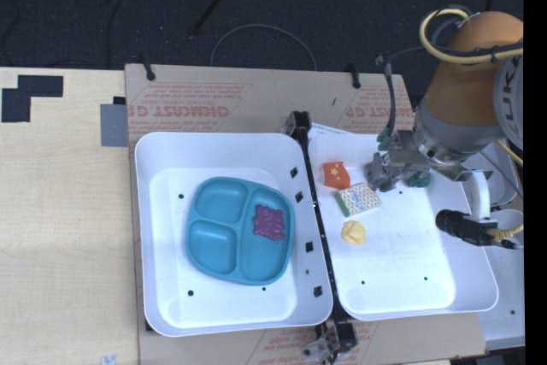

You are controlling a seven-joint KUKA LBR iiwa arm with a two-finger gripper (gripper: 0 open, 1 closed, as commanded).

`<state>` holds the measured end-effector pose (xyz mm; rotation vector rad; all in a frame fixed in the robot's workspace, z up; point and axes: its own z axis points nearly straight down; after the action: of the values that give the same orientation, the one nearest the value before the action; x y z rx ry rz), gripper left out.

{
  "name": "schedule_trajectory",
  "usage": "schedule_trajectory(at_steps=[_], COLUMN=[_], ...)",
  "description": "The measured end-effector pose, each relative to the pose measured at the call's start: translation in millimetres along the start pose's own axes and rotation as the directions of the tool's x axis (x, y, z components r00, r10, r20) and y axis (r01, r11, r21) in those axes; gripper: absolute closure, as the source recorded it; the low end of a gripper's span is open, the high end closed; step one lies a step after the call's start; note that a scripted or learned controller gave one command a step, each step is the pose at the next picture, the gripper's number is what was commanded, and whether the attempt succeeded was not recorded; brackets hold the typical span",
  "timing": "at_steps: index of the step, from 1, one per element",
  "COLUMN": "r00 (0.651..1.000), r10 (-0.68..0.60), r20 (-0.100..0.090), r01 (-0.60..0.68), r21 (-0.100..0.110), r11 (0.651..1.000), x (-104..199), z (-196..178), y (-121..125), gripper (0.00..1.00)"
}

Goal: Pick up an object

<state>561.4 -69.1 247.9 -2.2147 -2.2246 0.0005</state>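
Observation:
In the right bin lie an orange-red block, a checkered green-and-white packet and a small yellow piece. My gripper hangs low over the bin's upper part, just right of the orange block and above the packet's right end. A teal object shows partly beneath the wrist. Nothing is seen between the fingers.
The left bin holds a blue divided plate with a purple lump in its right compartment. A black divider runs between the bins. Cardboard lies under both bins.

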Motion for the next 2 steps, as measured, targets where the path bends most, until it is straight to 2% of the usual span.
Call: schedule_trajectory(at_steps=[2], r00=[1.0], r10=[-0.001], r20=[0.0], r01=[0.001], r21=[0.001], r11=[1.0], x=[117], z=[3], y=[19], gripper=[1.0])
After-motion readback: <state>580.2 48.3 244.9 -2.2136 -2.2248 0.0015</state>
